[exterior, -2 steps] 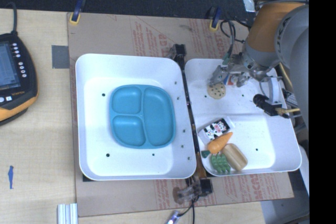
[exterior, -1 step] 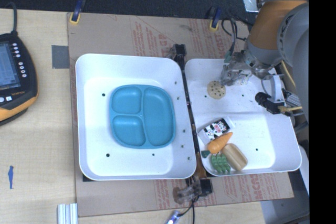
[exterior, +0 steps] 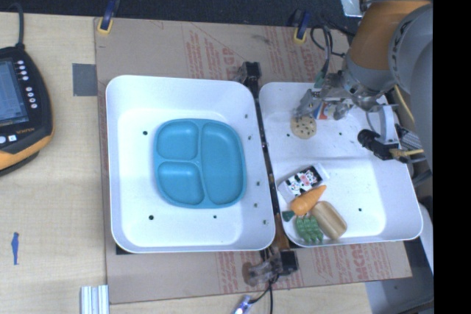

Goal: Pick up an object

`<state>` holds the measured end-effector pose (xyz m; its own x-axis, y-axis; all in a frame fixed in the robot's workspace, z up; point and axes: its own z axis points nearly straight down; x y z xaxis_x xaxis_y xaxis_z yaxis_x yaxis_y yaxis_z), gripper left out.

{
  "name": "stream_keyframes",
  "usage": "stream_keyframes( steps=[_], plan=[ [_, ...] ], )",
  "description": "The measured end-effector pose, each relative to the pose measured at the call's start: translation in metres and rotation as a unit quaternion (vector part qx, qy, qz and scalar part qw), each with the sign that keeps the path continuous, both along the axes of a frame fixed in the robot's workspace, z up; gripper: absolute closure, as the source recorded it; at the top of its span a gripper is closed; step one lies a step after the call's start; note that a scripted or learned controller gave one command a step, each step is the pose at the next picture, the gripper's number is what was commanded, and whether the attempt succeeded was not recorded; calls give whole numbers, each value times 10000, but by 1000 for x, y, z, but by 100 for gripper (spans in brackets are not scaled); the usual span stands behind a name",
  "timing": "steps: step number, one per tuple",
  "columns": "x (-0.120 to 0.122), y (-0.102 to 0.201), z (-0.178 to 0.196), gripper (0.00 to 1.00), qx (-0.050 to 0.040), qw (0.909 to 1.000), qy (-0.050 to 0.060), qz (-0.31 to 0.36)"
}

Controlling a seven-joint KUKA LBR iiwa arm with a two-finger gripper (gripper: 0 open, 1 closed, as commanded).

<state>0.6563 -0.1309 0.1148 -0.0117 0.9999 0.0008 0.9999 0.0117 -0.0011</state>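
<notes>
The right bin (exterior: 383, 180) holds several small objects. A round tan cookie (exterior: 303, 128) lies near its far left part. At the near left corner sit a black-and-white patterned piece (exterior: 304, 179), an orange carrot (exterior: 309, 199), a tan bread loaf (exterior: 330, 220) and a green piece (exterior: 309, 230). My gripper (exterior: 307, 111) hangs from the grey and orange arm at the far side of the right bin, directly above the cookie and very close to it. Whether it touches the cookie is unclear.
The left bin (exterior: 129, 114) holds a blue divided plate (exterior: 199, 162). A black and orange handheld controller (exterior: 18, 106) lies on the bench at the far left. Clamps (exterior: 252, 73) sit between the bins at their far and near ends.
</notes>
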Motion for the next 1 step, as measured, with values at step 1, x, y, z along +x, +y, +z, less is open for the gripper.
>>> stream_keyframes(
  steps=[1],
  plan=[
    [0, 29, -23, 0, -6, 10000, 19, -31]
  ],
)
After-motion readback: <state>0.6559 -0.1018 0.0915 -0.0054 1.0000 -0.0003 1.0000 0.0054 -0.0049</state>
